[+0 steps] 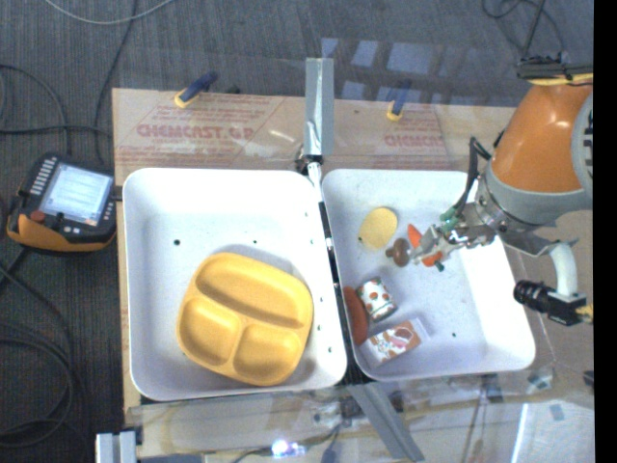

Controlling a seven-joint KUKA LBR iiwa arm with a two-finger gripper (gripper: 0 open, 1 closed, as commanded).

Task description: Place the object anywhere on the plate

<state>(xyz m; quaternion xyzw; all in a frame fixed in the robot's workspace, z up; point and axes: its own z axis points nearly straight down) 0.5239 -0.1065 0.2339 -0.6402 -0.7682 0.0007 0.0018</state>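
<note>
Gripper (pixel 434 249) low in right bin (pixel 501 340), over small orange-and-green piece (pixel 427 243) beside brown lump (pixel 397 252); finger state cannot be told, grasp unconfirmed; yellow plate (pixel 246 316) sits in left bin (pixel 154 210), well apart; good approach: confirm hold, lift clear of divider, release over plate centre; yellow disc (pixel 379 225) and can (pixel 378 300) stay aside.
</note>
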